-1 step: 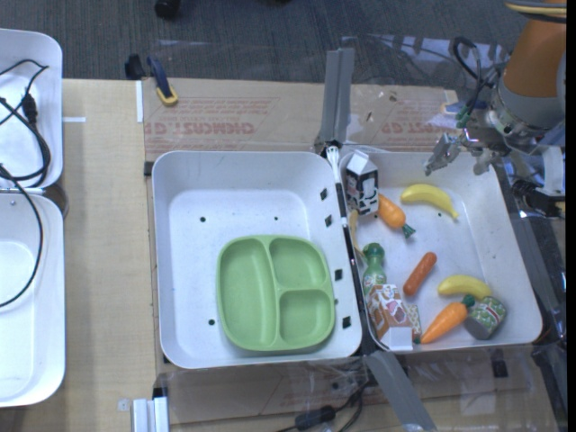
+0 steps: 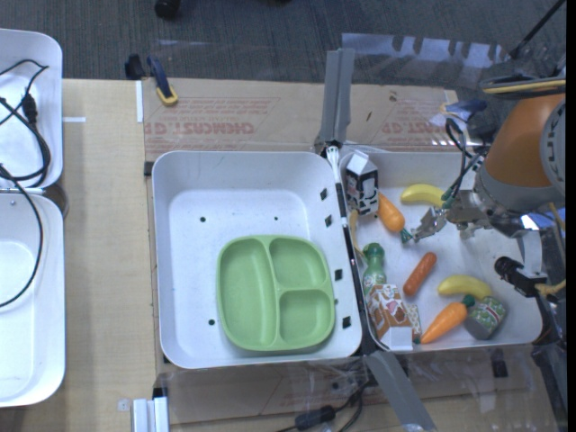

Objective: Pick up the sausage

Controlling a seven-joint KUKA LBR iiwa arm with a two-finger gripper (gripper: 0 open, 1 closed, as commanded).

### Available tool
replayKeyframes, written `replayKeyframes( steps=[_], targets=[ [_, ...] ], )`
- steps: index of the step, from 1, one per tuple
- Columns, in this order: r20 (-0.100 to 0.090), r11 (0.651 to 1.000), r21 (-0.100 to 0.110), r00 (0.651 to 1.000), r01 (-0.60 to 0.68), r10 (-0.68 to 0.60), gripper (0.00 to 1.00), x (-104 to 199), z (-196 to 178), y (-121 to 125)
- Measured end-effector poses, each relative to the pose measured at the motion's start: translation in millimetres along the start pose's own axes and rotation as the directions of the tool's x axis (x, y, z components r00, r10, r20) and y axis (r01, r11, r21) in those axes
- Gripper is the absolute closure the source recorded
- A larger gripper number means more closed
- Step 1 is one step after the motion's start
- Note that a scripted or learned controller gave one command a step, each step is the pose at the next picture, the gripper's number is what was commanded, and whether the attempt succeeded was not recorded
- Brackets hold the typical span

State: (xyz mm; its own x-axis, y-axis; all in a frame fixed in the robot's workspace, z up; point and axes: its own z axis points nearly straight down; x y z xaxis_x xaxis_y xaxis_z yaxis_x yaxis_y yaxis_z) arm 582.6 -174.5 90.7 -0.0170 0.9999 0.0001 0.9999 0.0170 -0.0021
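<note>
Two shallow white bins sit side by side on the bench: the left bin (image 2: 180, 241) carries a green divided tray (image 2: 274, 292), and the right bin (image 2: 517, 336) holds the play food. The grey arm with its orange band (image 2: 526, 138) reaches in from the right, low over the right bin's upper half. Its gripper (image 2: 423, 228) points left and down, the slim fingers slightly spread with nothing between them, the tips just above and left of the sausage (image 2: 419, 274). The sausage, a small orange-red cylinder, lies slanted on the bin floor near the middle of the right bin, its upper end toward the gripper. Around it lie a carrot (image 2: 445, 322) and a banana (image 2: 464, 285) to the lower right, a second banana (image 2: 421, 193) and an orange piece (image 2: 390, 214) above, a small milk carton (image 2: 362, 184) at the top left, a green bottle (image 2: 373, 264) and a printed box (image 2: 392, 311) to the left, and a dark can (image 2: 486, 317) at the lower right. For a sound grasp, I judge that the fingers should shift down-screen over the sausage's middle, turn to straddle its narrow width across the slant, then descend to the floor before closing; the banana close by is the likeliest thing to be nudged.
</note>
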Motion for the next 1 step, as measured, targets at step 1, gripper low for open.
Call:
replayKeyframes(
  steps=[1],
  targets=[
    [-0.001, 0.990, 0.000, 0.990, 0.144, -0.144, 0.00, 13.5, 0.1, -59.2]
  ],
)
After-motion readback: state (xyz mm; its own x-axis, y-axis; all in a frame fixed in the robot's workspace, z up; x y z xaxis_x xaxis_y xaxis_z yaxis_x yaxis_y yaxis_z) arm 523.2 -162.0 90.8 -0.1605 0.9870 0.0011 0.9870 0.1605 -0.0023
